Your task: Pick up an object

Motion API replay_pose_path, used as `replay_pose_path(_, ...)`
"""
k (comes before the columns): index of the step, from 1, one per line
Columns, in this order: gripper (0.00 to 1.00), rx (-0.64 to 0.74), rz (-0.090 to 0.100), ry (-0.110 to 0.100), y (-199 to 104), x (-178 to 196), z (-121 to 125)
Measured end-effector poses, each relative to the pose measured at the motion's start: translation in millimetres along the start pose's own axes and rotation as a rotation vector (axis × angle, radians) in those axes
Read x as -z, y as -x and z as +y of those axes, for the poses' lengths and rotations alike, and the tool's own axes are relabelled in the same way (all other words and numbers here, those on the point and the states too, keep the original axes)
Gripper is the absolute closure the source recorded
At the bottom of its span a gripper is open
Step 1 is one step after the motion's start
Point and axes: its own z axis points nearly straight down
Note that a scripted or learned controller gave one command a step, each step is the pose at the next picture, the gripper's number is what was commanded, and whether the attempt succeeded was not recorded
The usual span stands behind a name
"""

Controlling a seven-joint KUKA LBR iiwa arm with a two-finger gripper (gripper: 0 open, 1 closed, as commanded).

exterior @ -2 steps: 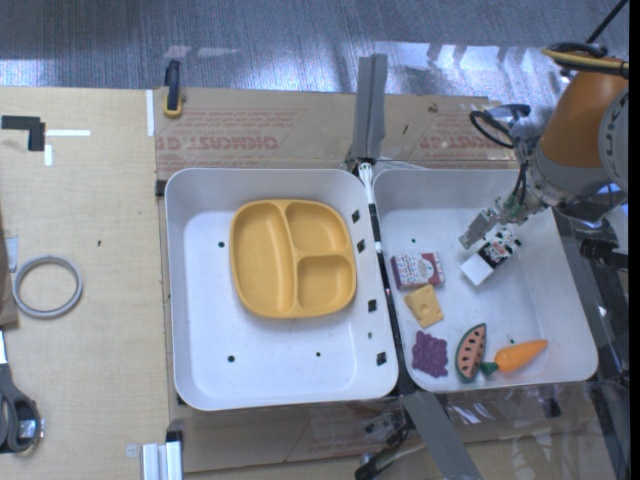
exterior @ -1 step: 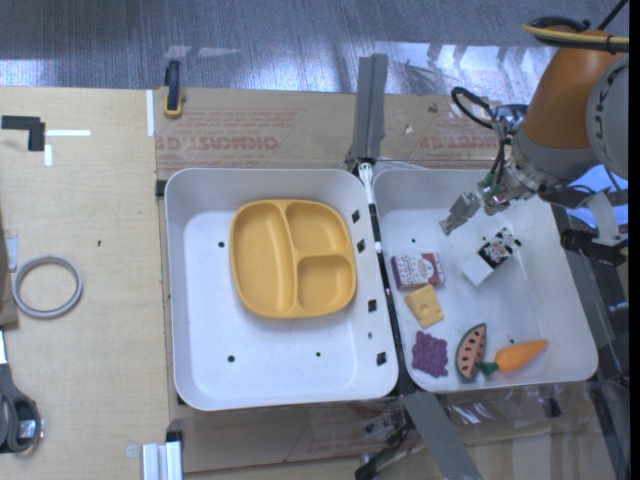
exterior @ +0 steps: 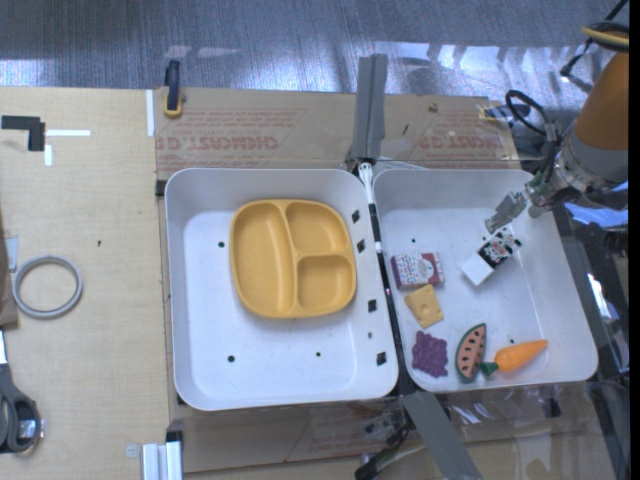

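A: Where is the pincer [exterior: 507, 211] right now?

B: Over the right bin [exterior: 560, 308], near its upper right part, reaching in from the arm [exterior: 600, 128] on the right. It sits just above a small white and black object [exterior: 490, 258] that lies tilted on the bin floor.

A: Is it clamped on that object?

B: I cannot tell. The fingers are too small and blurred to judge whether they are apart or together, and nothing is plainly seen between them.

A: What else lies in that bin?

B: A small red and white packet [exterior: 417, 269] near the left wall, with a yellow cheese-like wedge [exterior: 425, 306] just below it. Further down sit a purple bunch of grapes [exterior: 430, 354], a watermelon slice [exterior: 471, 352] beside it, and an orange carrot [exterior: 519, 355] to the right of the slice. The slice and the carrot are very near each other, perhaps touching at the green end.

A: And the left bin [exterior: 200, 368]?

B: It holds a yellow divided plate [exterior: 293, 258] with three compartments, lying flat toward the upper middle.

A: Anything on the tabletop [exterior: 90, 368] outside the bins?

B: A grey ring [exterior: 44, 286] lies well to the left of the bins, on the pale wood surface.
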Motion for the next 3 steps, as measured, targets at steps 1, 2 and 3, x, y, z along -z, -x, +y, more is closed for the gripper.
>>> replay_pose_path(1,0.00,-0.110,0.008,0.001,0,-49,22)
replay_pose_path(2,0.00,-0.094,0.000,0.002,-5,15,-11)
replay_pose_path(3,0.00,-0.052,0.001,0.001,-24,-49,-14)
